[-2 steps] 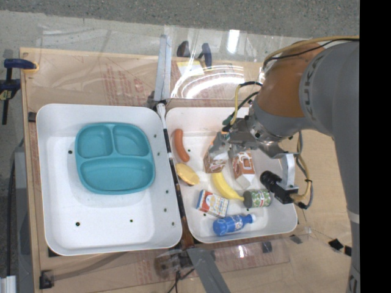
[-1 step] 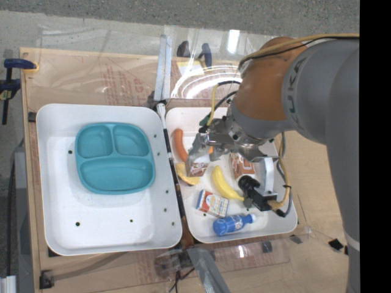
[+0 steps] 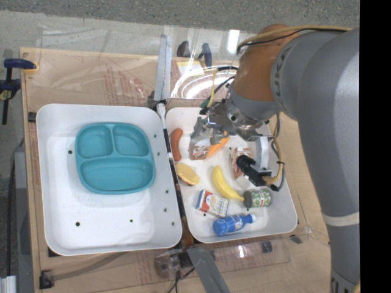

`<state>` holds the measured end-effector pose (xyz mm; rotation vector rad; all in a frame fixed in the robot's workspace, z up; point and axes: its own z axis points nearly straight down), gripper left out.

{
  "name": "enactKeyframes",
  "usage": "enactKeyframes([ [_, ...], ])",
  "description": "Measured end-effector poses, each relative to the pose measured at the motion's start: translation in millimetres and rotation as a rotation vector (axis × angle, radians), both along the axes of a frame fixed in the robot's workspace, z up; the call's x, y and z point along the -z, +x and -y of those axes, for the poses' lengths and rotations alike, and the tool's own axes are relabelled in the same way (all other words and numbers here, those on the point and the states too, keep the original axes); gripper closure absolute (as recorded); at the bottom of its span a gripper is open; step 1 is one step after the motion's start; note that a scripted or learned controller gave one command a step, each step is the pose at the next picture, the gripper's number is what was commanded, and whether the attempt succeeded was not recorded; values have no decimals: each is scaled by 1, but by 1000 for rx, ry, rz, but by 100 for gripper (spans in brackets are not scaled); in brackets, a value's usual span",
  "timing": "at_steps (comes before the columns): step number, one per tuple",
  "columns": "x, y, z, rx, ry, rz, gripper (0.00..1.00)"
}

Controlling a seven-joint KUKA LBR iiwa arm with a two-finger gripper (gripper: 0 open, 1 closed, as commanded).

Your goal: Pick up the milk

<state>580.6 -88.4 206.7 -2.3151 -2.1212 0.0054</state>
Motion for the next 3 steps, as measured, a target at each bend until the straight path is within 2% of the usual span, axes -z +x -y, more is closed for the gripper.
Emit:
enactKeyframes([
  [1,16,-54,-32,-355,-8,10,100],
  [2,-169,-58,44,-371,-1,8,100],
  [3,-169,-58,43,-372,0,7,0],
])
